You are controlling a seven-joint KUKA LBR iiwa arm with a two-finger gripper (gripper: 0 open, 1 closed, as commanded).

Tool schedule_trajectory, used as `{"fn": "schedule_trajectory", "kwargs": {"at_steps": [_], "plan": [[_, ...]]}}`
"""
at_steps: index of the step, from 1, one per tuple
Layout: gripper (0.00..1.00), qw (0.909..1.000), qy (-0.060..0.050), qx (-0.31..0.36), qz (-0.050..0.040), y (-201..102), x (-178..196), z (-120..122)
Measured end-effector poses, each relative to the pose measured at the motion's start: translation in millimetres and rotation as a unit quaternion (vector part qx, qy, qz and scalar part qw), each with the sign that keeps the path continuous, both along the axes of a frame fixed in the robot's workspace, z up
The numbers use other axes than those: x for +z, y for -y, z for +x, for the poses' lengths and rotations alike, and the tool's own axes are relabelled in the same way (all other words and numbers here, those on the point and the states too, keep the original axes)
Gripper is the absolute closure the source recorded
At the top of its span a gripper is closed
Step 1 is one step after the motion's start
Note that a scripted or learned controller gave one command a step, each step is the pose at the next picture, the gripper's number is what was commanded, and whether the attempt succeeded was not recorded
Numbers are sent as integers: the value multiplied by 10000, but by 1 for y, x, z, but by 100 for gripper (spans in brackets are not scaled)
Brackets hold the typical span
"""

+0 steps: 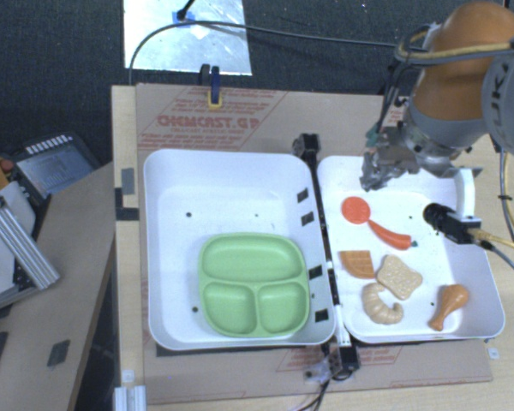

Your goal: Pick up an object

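Note:
The right bin holds several toy foods: a red-orange ladle-shaped piece with a round head, an orange wedge, a slice of toast, a pale croissant and a chicken drumstick. My gripper hangs over the bin's back left part, just above and behind the round red head. Nothing shows between its fingers. The grey and orange arm comes in from the upper right.
The left bin contains a green divided plate. A black clamp sits between the bins at the back. A black cylindrical part on the arm's side hangs over the right bin. Cables run at the right edge.

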State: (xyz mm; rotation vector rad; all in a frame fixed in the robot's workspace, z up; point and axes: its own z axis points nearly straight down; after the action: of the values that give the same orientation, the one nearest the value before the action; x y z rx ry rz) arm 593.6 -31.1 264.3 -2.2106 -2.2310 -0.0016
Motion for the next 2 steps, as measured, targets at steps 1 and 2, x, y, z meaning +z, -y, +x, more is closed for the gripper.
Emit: {"fn": "schedule_trajectory", "kwargs": {"at_steps": [1, 2], "plan": [[100, 10000, 0, 0, 1, -50, -2, -16], [100, 10000, -10, -7, -3, -92, -17, -41]]}}
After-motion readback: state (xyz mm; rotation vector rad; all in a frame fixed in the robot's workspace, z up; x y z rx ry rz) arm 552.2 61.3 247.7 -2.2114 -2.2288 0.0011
